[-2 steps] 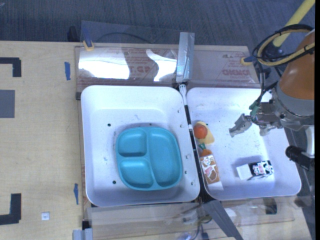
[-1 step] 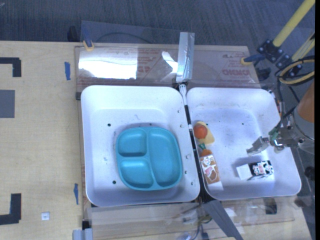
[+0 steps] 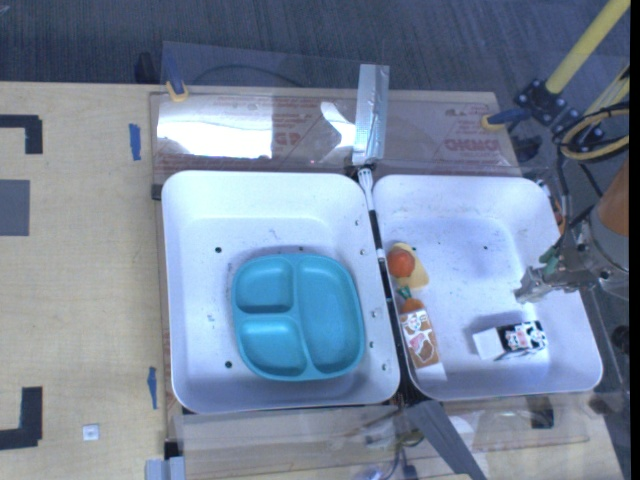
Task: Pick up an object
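Observation:
Three small objects lie in the right bin. An orange and yellow toy rests against the bin's left wall. Just below it lies a small printed carton. A white box with a black and white cow pattern sits near the front right corner. My gripper hangs over the right side of this bin, above and slightly right of the white box, apart from it. The arm's orange band shows at the right edge.
The left bin holds a blue divided plate. A clear panel and a metal bar stand behind the bins. Cables and a yellow rod crowd the far right.

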Robot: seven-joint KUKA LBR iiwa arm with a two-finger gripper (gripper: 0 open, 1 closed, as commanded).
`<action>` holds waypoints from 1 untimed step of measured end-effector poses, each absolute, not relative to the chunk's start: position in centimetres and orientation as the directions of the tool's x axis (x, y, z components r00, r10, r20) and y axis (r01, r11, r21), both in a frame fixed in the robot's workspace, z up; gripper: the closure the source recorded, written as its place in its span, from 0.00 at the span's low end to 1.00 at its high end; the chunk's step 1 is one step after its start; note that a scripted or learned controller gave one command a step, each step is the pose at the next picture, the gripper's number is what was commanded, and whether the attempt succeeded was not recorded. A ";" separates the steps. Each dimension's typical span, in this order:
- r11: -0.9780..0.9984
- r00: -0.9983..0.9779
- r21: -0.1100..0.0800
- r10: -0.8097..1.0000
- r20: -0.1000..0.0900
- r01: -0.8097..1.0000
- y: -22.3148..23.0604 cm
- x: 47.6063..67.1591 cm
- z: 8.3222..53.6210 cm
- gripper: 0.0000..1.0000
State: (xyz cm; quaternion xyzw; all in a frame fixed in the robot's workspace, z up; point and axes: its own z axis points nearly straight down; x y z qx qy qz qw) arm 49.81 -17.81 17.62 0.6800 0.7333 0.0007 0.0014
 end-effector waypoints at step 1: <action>0.188 -0.188 0.009 0.982 -0.003 0.982 -12.4 50.3 28.1 1.00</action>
